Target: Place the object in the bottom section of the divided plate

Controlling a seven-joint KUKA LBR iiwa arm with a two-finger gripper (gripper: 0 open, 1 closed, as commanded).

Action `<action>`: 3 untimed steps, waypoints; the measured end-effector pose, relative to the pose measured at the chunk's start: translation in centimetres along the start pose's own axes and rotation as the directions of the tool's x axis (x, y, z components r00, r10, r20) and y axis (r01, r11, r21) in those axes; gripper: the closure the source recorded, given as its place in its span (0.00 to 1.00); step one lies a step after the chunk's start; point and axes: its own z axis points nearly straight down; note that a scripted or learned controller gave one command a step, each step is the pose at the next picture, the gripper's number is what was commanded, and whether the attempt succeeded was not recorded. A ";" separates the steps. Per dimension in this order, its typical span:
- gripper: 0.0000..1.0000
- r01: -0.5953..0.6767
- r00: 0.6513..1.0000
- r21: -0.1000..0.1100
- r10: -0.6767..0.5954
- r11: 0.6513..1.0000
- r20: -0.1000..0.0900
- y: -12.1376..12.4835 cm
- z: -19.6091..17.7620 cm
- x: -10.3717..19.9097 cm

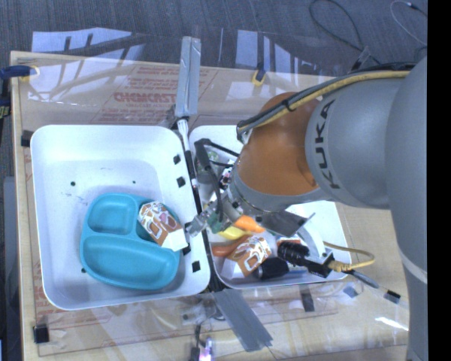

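Plate: blue divided plate (124, 265), left bin (75, 164).
Object: patterned carton (158, 221) at its right rim.
Gripper (203, 220): just beside carton; grip, you cannot tell.

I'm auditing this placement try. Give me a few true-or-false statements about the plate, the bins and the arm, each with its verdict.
1. The blue divided plate lies in the left bin. True.
2. The patterned packet rests in the plate's bottom section. False: it sits at the plate's upper right part, and the bottom section is bare.
3. The arm hangs over the left bin. False: it is above the right bin.
4. A second patterned packet lies in the right bin. True.
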 end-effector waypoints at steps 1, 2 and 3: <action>1.00 0.004 1.000 0.000 -0.004 1.000 0.001 0.1 -1.0 -0.1; 1.00 0.040 0.999 0.003 -0.040 0.999 -0.003 -3.6 1.1 -5.2; 1.00 -0.083 0.997 0.001 0.083 0.997 0.000 -0.3 -1.0 -0.3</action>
